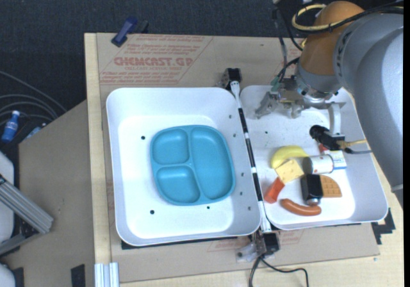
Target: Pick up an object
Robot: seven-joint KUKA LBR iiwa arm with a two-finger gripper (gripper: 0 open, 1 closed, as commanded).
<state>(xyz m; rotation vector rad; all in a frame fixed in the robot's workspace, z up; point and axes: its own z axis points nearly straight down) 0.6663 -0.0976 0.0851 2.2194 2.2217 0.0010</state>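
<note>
Bench (pixel 160 55) boards are carrying two white bins side by side, and the grey arm (pixel 378 74) is reaching in over the right edge, its orange band showing above the wrist. The left bin (pixel 128 106) is holding a blue divided plate (pixel 192 164), which is lying flat near the middle, apart from all four walls. The right bin (pixel 359 212) is holding everything else.

The gripper (pixel 277 111) is hanging over the far left corner of the right bin, close to the rim the two bins share. Its jaws are standing spread apart with nothing between them, only white bin floor showing in the gap.

The things to pick are sitting in a cluster toward the near edge of the right bin, well apart from the gripper. A yellow banana (pixel 289 151) is lying at the far side of the cluster, touching a yellow cheese block (pixel 289 170) just nearer. A white tube (pixel 325 164) is lying to the right of them. A brown waffle (pixel 330 186) is resting nearer the near right corner, with a black block (pixel 312 188) overlapping its left side. An orange sausage (pixel 301 207) is lying closest to the near edge, and a small red-orange piece (pixel 273 191) is lying tilted beside the shared rim.

A small blue clip (pixel 125 31) is sitting at the bench's far left corner.
</note>
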